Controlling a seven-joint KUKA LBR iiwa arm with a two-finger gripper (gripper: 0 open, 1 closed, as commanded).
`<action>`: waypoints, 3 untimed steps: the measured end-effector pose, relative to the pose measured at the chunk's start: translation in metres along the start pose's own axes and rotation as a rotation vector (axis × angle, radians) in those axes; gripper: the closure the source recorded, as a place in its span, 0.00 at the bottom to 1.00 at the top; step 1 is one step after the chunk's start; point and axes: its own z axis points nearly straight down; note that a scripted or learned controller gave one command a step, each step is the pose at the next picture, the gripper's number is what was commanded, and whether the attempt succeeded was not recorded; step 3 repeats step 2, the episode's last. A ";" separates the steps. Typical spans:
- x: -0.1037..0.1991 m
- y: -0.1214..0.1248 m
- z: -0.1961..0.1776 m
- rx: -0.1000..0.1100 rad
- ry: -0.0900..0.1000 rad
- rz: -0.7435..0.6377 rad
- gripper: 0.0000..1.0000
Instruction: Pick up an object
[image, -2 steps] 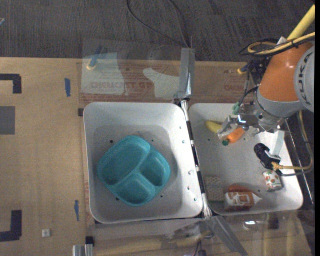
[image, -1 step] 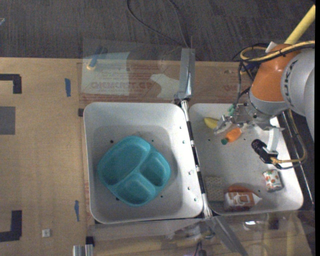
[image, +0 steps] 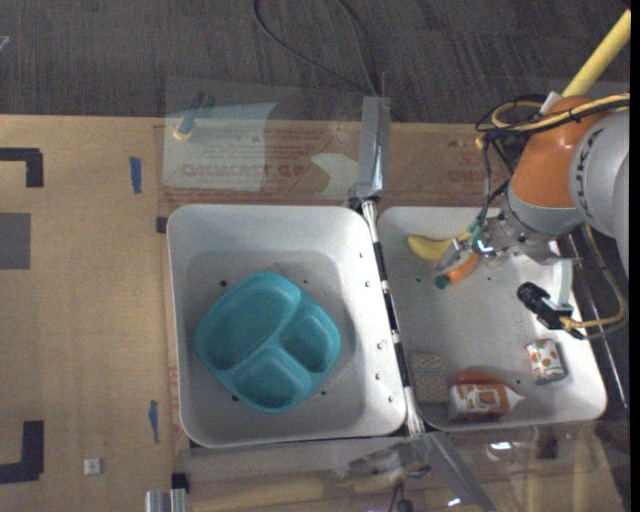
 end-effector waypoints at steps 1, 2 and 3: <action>-0.001 0.000 -0.008 0.003 0.003 0.004 1.00; 0.020 0.029 -0.121 0.007 0.003 -0.053 1.00; 0.020 0.029 -0.121 0.007 0.003 -0.053 1.00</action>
